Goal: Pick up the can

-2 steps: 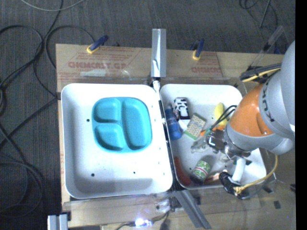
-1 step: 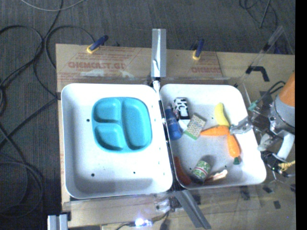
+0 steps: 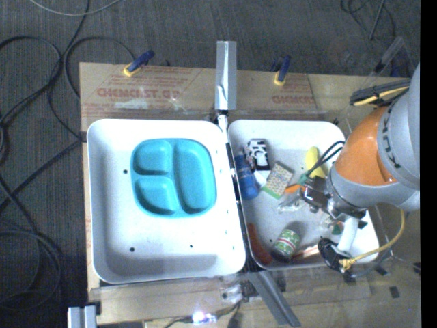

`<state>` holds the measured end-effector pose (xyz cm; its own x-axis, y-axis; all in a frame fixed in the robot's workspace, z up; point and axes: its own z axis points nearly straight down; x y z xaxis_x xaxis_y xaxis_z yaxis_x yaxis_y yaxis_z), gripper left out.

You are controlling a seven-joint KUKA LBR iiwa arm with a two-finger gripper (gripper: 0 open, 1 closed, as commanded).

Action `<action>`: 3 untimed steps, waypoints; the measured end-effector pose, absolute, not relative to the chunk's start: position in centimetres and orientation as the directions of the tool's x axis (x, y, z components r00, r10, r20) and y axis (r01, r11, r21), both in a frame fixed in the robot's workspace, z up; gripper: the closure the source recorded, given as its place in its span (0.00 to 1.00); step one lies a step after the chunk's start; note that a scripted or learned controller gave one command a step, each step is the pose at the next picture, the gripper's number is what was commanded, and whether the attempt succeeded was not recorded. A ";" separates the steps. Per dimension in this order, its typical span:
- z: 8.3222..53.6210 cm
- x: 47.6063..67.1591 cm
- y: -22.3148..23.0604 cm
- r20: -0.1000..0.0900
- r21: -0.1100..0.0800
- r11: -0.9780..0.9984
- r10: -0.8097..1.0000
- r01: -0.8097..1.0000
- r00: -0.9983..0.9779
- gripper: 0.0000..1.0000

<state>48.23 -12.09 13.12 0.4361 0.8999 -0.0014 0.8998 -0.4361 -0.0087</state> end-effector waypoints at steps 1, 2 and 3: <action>11.5 52.8 -9.7 -0.003 -0.006 -0.434 0.901 0.901 0.434 0.00; 21.5 48.4 -15.3 -0.004 -0.002 -0.398 0.917 0.917 0.398 0.00; 9.1 48.5 -10.3 0.001 0.002 -0.199 0.980 0.980 0.199 0.00</action>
